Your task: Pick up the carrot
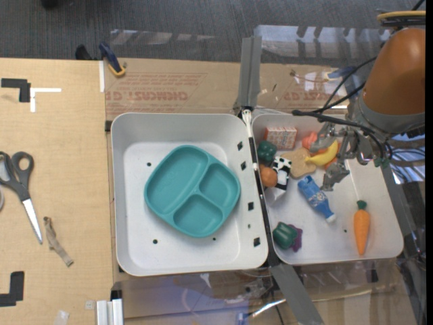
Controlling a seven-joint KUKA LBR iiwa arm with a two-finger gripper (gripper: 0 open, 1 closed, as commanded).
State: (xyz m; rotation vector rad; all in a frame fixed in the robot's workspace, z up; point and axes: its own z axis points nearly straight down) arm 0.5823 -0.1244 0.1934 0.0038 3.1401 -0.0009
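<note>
The carrot [362, 229], orange with a green top, lies lengthwise near the right wall of the right bin [385, 252], towards the front. My gripper [333, 160] hangs over the middle of that bin, up and to the left of the carrot and apart from it. It is open, with nothing between its fingers. One finger [335, 175] sits just above a blue bottle [316, 198], the other is by a yellow banana [323, 156].
In the right bin also lie a green pepper [286, 235], an orange ball [268, 176], a pink box [281, 138] and other small toys at the back left. The left bin [128, 249] holds a teal divided plate [193, 190]. Scissors [24, 188] lie on the bench at far left.
</note>
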